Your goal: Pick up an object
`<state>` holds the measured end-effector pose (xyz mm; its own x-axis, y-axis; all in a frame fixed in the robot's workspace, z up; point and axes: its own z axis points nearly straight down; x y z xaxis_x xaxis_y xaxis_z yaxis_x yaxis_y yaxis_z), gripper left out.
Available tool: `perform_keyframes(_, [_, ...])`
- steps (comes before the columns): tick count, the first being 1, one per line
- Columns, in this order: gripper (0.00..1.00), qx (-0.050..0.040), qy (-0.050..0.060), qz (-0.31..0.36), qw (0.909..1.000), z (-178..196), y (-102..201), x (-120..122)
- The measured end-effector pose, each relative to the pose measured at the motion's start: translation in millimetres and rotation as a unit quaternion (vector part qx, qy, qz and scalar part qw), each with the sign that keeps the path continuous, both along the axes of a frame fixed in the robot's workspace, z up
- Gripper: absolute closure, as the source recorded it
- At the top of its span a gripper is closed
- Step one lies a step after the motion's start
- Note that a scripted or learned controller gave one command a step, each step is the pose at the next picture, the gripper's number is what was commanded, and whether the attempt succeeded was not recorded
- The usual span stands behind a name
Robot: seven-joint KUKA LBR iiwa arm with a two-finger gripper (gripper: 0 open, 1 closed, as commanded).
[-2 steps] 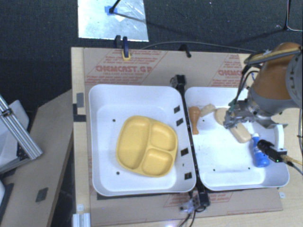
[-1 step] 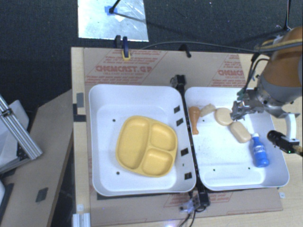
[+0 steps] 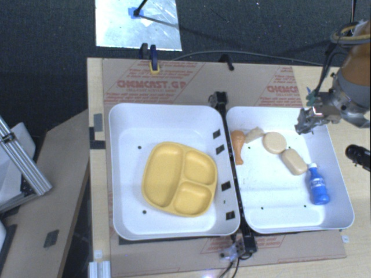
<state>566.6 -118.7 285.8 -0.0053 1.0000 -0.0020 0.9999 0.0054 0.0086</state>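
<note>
Camera view: board (image 3: 152, 83) reads "CHEMCAST GP" — gripper (image 3: 309, 122) over right bin (image 3: 336, 172), grip state unreadable.

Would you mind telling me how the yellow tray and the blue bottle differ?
The yellow tray is wide, flat and split into compartments; the blue bottle is small and slim. The tray lies in the left bin, the bottle near the right bin's right wall. Both lie apart from the claw.
</note>
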Motion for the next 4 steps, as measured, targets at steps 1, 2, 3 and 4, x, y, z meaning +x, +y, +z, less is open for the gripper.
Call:
perform_keyframes(1, [1.0, 0.0006, 0.002, 0.0, 1.0, 10, 0, 1])
perform_keyframes(2, [1.0, 0.0017, 0.003, 0.002, 1.0, -3, 58, 20])
perform_keyframes(3, [1.0, 0.0019, 0.004, 0.002, 1.0, -19, 117, 23])
perform_keyframes(4, [1.0, 0.002, 0.003, 0.002, 1.0, -28, 179, 34])
